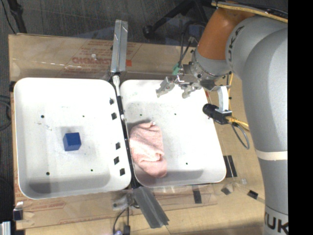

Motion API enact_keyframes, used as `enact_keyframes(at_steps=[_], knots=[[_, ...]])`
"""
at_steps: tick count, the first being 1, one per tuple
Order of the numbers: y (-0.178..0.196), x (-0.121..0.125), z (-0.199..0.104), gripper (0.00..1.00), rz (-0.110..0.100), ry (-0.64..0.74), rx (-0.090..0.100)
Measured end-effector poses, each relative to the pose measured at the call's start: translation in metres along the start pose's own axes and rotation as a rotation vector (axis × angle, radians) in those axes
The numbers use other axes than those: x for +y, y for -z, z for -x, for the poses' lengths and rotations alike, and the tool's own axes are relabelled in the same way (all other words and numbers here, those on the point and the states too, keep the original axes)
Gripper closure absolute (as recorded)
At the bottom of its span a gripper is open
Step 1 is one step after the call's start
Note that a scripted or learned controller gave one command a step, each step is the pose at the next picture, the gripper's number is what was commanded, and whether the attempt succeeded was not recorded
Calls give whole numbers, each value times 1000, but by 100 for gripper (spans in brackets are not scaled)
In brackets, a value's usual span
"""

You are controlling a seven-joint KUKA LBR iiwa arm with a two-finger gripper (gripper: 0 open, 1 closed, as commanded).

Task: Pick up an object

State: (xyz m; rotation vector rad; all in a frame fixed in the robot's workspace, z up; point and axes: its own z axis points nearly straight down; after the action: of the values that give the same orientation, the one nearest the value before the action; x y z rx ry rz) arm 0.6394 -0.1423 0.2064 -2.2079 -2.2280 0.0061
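Nearest the camera, a crumpled pink cloth (147,149) lies against the left wall of the right bin (205,146), and a blue cube (72,141) sits alone well apart in the left bin (29,131); neither is grasped, so the pick looks not yet begun. Farther back, the pincer (175,85) hangs over the right bin's far edge with its fingers spread and nothing between them, and the next move would call for travelling toward the cloth, then descending. Both bins rest on a brown counter (63,58), with dark carpet (58,9) and a chair base (176,13) beyond.
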Motion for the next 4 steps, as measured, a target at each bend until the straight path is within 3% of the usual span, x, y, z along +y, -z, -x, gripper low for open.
enact_keyframes(at_steps=[1,2,3,4], knots=[[-101,9,-14,0,0,-18,0],[-90,9,-14,100,-2,-14,1],[17,-34,-68,100,5,69,-1],[-12,-3,-93,100,2,-276,-1]])
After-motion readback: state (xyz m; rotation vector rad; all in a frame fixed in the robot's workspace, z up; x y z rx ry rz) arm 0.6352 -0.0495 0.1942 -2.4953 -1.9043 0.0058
